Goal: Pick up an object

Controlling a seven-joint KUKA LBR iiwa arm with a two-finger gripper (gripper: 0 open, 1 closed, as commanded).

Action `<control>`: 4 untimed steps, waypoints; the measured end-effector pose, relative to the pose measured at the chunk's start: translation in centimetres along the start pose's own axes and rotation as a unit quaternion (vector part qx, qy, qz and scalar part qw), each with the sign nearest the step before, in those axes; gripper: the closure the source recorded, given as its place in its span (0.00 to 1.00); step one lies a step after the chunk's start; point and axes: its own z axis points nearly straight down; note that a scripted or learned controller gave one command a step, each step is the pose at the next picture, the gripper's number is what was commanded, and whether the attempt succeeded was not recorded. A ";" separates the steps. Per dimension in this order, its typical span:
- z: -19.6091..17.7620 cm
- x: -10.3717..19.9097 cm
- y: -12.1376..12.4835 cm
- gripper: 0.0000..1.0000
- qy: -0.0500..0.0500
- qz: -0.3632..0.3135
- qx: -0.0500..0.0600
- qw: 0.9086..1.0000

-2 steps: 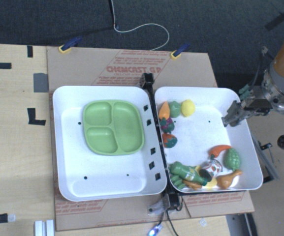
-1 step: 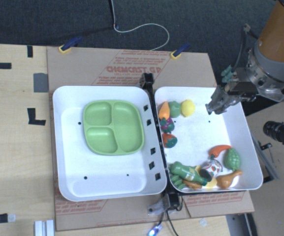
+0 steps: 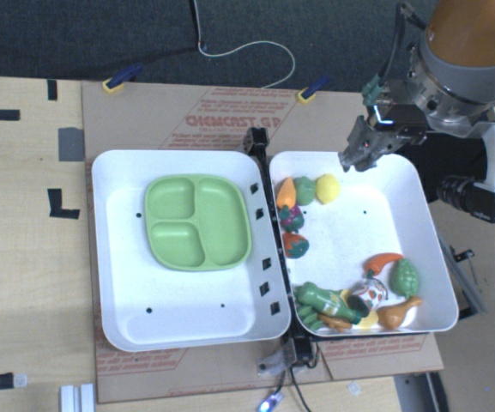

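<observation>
My gripper (image 3: 356, 160) hangs over the far edge of the right bin (image 3: 419, 197), just right of a yellow lemon-like toy (image 3: 327, 189). Nothing shows between its dark fingers. Beside the lemon lie an orange carrot (image 3: 286, 192), a purple grape bunch (image 3: 292, 220) and a red-and-green piece (image 3: 296, 245), all along the bin's left wall. At the near right corner sits a heap of toys: a green vegetable (image 3: 405, 276), an orange-red piece (image 3: 383, 262), a green pea pod (image 3: 316, 299) and a tan pear-like toy (image 3: 393, 317).
The left bin (image 3: 118, 230) holds a green divided plate (image 3: 199, 221). A black hinge strip (image 3: 264, 230) separates the bins. The middle of the right bin shows bare white floor (image 3: 359, 230). A white cable (image 3: 247, 54) loops on the dark floor behind the bench.
</observation>
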 end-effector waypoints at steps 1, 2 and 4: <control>-7.9 12.1 2.2 1.00 0.002 -0.005 -0.002 1.000; 5.1 11.5 1.2 1.00 -0.002 0.002 0.010 1.000; 2.4 11.7 1.3 1.00 -0.001 -0.001 0.004 1.000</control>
